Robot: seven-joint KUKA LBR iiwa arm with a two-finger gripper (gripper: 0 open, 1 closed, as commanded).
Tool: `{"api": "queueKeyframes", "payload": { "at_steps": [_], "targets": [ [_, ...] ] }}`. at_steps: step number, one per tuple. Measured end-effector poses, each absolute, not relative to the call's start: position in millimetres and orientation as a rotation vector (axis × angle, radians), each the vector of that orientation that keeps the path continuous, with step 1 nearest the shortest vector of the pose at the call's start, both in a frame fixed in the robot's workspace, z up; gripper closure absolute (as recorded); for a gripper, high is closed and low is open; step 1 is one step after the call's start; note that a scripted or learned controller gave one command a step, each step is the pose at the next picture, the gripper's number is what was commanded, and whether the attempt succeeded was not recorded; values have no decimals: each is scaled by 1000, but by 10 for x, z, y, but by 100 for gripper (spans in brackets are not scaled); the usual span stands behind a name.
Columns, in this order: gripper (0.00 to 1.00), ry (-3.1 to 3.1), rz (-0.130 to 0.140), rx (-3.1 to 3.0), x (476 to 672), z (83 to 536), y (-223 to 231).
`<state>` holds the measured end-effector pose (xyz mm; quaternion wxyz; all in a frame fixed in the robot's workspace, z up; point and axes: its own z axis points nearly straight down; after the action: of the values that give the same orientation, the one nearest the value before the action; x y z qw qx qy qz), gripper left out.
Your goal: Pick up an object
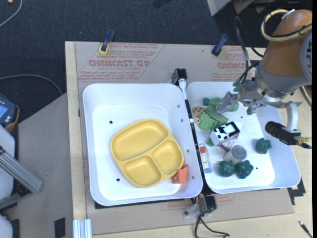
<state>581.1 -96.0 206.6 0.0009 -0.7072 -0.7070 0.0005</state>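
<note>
The grey arm [287, 38] reaches in from the right — end effector [241, 103] lowered, wrist bent leftward.

Yellow divided plate [146, 152]: left bin [94, 133], well left of the jaws.
Orange block [180, 174]: touching the plate's near-right edge.
Blue clamps [106, 42]: bench's far edge, beyond the jaws.

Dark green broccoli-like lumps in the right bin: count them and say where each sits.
3: one lump near the right wall, two side by side at the front, left lump and right lump. Others may hide under clutter.
</note>
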Motion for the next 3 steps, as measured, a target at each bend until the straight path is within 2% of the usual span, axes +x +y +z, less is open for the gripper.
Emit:
{"api": "queueKeyframes", "payload": {
  "at_steps": [3],
  "targets": [
    [0, -2218, 3, -2218, 5828, 834, -1039]
  ]
}}
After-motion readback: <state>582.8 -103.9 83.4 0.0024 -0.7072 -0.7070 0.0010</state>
